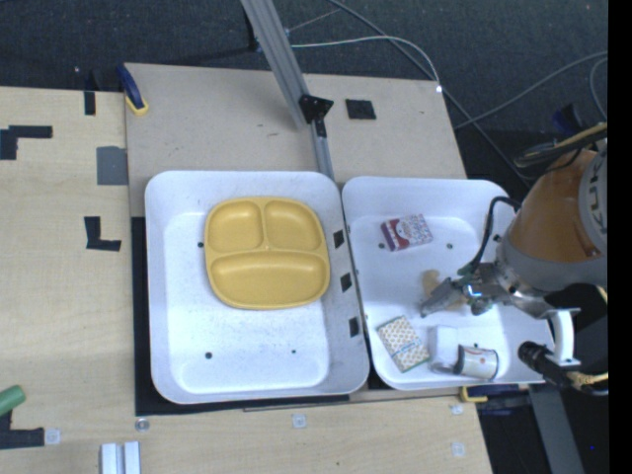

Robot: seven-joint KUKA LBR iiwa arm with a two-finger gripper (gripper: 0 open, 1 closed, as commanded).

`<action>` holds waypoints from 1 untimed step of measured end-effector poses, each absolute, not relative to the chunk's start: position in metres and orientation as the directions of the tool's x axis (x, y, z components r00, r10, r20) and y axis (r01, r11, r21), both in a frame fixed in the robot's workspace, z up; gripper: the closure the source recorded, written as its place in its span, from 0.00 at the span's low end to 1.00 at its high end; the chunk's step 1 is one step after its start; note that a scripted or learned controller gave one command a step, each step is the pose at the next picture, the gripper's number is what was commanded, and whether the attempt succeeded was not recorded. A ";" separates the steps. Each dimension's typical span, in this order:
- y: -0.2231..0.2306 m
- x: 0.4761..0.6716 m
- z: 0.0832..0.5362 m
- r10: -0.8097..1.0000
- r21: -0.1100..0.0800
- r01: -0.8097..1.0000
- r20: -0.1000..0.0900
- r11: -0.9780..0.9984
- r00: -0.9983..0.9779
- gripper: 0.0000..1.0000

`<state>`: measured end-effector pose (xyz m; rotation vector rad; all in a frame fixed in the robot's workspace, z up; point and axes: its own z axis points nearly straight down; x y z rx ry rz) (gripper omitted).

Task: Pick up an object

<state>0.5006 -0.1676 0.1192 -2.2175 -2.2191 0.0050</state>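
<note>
Trouble looms in the right bin (pixel 464 194), where the hand (pixel 444 299), fingers spread, hangs beside a small tan object (pixel 432 280) and could nudge it aside instead of pinching.

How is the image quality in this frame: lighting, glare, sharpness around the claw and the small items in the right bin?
Camera view: lighting is even and soft, with faint shadows and no harsh glare on the white bins; the yellow plate is fairly crisp; the claw and the small items near it look soft and low in detail; the dark floor at the top is grainy.
</note>
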 end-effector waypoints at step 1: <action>-0.167 0.501 0.131 1.000 -0.005 1.000 0.001 0.002 -0.002 1.00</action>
